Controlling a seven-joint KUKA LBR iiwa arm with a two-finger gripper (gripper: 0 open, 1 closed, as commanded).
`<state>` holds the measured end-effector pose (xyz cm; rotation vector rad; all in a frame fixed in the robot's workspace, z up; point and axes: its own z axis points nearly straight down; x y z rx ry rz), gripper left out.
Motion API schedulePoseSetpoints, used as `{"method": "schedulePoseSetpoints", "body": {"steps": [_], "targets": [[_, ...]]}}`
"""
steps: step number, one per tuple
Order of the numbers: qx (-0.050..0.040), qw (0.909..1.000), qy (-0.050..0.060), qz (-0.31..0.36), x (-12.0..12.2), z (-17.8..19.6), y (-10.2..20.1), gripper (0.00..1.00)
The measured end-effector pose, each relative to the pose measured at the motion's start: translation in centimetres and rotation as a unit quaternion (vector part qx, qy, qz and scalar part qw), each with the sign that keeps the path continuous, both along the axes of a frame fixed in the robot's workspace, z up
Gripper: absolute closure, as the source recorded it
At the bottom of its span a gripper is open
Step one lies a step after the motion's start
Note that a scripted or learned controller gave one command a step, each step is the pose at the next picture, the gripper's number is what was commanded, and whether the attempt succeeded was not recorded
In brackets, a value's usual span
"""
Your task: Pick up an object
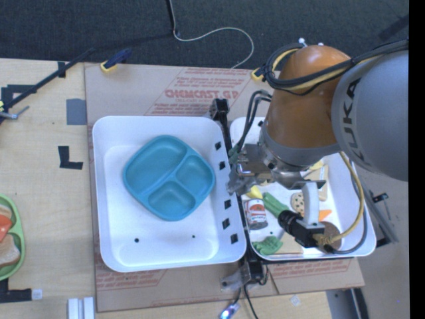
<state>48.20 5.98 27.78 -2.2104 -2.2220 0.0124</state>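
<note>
The grey arm with its orange band [309, 98] hangs over the right bin [352, 244], covering most of it. Below the wrist, my gripper [255, 178] is low at the bin's left side. Around it lie small items: a red-and-white can [256, 213], a green bean-like piece [274, 201], a green leafy piece [269, 246], a spotted cookie [298, 201], an orange bit [324, 213] and a brown round thing [329, 234]. I see nothing held between the fingers.
The left bin [113, 244] holds a blue divided plate [169, 176]. Black clips [226, 208] line the wall between the bins. Cables loop across the bench at the back. A green plate with food [10, 234] sits at the far left edge.
</note>
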Motion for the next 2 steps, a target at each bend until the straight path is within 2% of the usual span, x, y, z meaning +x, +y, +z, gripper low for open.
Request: {"method": "schedulePoseSetpoints", "body": {"steps": [1,2], "targets": [[0.0008,1.0,-0.009,-0.001,0.2,9.6,-0.1,1.0],[0.0005,1.0,-0.006,0.0,0.2,11.8,2.5,1.0]]}}
